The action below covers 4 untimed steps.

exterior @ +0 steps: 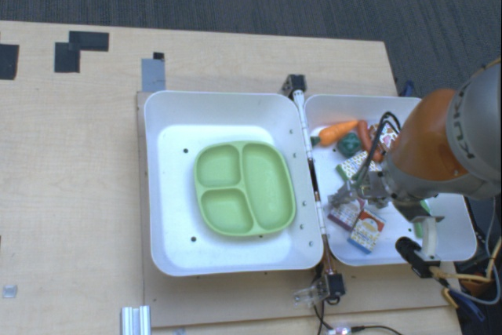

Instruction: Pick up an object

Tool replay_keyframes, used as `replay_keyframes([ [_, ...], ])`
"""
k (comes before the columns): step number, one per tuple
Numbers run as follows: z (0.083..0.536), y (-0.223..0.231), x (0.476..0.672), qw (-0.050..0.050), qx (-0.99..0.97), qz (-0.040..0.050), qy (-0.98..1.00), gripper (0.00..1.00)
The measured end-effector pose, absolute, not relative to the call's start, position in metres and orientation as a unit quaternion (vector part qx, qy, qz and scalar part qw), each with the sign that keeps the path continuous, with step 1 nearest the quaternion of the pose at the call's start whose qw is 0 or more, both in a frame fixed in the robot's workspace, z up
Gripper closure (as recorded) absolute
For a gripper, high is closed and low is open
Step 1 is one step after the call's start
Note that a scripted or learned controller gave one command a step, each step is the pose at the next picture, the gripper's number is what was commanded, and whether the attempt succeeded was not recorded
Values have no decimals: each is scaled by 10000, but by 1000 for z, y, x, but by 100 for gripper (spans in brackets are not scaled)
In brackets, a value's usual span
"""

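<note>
The carrot (337,131) lies at upper right, long axis nearly horizontal, tip pointing left; the gripper's (351,192) state I cannot tell.

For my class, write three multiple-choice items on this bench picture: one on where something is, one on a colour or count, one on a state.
1. Where does the green plate lie?
A. In the left bin
B. In the right bin
C. On the floor

2. How many compartments does the plate have?
A. One
B. Three
C. Six

3. How does the plate rest?
A. Propped upright against the bin wall
B. Upside down
C. Flat, open side up

Answers:
1. A: the plate sits in the middle of the left bin, while the carrot and small cartons lie in the right bin below the arm.
2. B: raised ridges split it into two smaller wells on one side and one long well on the other.
3. C: all three wells face the camera and its rim lies level on the bin floor.
</note>
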<state>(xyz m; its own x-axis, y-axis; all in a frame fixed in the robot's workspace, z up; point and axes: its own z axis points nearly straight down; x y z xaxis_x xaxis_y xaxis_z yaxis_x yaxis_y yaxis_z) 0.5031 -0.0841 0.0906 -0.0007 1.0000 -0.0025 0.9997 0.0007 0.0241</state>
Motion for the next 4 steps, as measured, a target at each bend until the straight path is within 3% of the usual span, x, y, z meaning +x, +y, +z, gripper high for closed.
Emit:
replay_keyframes([
  [1, 103, -84, 505, 110, 7063, 98, 7078, 100],
  [2, 103, -84, 505, 113, 7062, 96, 7079, 0],
  [3, 91, -83, 495, 104, 7066, 90, 7075, 0],
  [4, 103, -81, 497, 95, 7055, 119, 7086, 100],
])
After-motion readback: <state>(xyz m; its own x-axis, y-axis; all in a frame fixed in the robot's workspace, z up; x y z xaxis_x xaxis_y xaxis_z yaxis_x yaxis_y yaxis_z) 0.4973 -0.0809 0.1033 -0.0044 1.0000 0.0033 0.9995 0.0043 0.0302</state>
